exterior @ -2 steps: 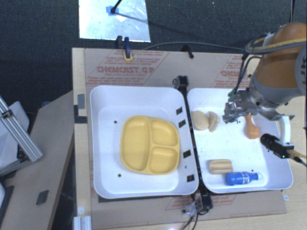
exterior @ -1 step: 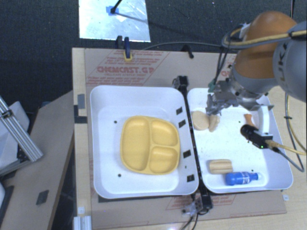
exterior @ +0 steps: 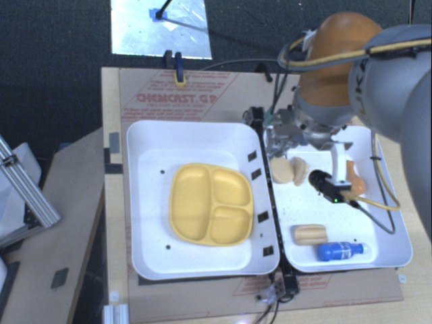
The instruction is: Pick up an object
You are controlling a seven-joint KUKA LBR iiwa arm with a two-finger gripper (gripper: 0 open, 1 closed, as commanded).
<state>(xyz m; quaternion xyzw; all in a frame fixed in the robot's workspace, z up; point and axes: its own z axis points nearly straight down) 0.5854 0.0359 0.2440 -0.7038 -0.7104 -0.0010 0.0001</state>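
So the claw [exterior: 282, 144] was down over the far-left corner of the right bin [exterior: 379, 221], right next to the wall between the two bins, and honestly I couldn't tell if it was released or clenched, the wrist blocked too much of it. Nothing looked held from what I could see. The likeliest target was the pale roll [exterior: 286, 171], which sat just on the near side of the claw, close to that wall. The other candidates were a tan block [exterior: 309, 234] and a blue bottle [exterior: 341, 250] lying on its side, both well apart from the claw at the near end of the same bin. The left bin [exterior: 152, 201] just had a yellow plate [exterior: 210, 203] in it, too wide and flat to bother with imo. If it were me, I'd shift a touch toward the near side so the claw centers over the roll, then come straight down and close across its narrow side. The wall is the catch: drift left and you clip it. The roll looked rounded too, so an off-center squeeze could pop it out sideways.
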